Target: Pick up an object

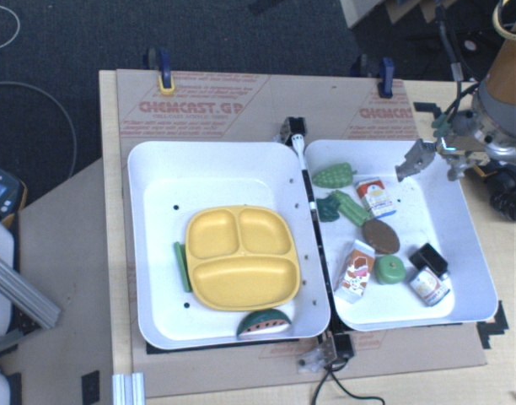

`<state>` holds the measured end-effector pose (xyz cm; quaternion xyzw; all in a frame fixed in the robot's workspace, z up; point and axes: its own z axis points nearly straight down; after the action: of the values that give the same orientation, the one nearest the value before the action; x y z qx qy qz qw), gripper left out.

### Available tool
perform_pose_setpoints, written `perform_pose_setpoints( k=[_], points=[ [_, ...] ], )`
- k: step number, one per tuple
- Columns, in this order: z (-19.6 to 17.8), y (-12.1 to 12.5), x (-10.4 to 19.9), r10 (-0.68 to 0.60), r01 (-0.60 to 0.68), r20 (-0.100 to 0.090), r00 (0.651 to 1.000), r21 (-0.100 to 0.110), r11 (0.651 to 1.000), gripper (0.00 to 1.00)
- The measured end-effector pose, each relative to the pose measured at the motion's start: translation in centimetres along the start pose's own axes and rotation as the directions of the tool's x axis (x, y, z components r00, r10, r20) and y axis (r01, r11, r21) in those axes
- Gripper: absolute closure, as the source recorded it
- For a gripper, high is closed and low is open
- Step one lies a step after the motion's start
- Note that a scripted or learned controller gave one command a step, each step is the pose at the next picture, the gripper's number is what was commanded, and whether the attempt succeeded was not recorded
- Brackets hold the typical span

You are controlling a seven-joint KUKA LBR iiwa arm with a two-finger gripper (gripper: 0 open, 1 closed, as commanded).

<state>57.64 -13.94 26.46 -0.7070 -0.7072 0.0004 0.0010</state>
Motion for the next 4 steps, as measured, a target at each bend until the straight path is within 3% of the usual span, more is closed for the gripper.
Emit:
perform_pose_setpoints(
  k=[1, 2, 3, 4],
  points=[
    [16.0, -1.0, -7.1, 0.006, -0.006, 0.0, 1.0, 0.007, 1.0, 0.0],
    [14.1, -0.7, -6.8, 0.001, -0.001, 0.003, 1.0, -0.005, 1.0, 1.0],
    [13.1, -0.6, -6.8, 0.002, -0.002, 0.005, 1.0, -0.008, 1.0, 1.0],
    [17.9, -4.7, -0.2, -0.002, 0.002, 0.003, 1.0, -0.008, 1.0, 1.0]
  ],
)
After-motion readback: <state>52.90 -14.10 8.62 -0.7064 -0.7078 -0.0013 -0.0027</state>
